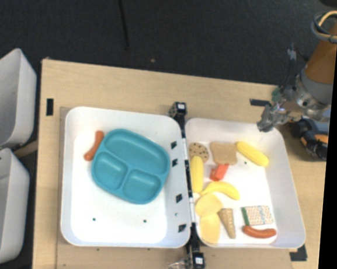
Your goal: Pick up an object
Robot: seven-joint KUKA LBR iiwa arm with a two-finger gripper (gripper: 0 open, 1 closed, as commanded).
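Above the far right corner of the right-hand shallow white bin [290, 188], the grey two-finger gripper [267, 121] hangs over the rim, with nothing between its fingers that I can see; whether they stand wide or narrow I cannot tell, since they are small and dark against the bench.

Any piece may serve as the task's thing, and nearly all of them lie in that right bin. Nearest the gripper is a short yellow plastic banana [252, 153], beside a tan toast-shaped slice [223, 153]. Further in lie a round speckled cookie [198, 150], a long yellow corn cob [196, 173], a small red-orange block [218, 172], a second curved yellow banana [223, 190], pale yellow round slices [208, 215], a brown cone [227, 221], a patterned green-edged box [258, 215] and a red sausage [259, 231].

Across the divider, the left-hand white bin [73, 216] holds a teal three-part plate [130, 166] and an orange-red sausage [93, 145].

My worry is crowding: the pieces near the divider touch or overlap, so a descent there might nudge neighbours or close on two at once. A drop too near the wall could strike the rim.

The arm's upper part is cut off at the right.
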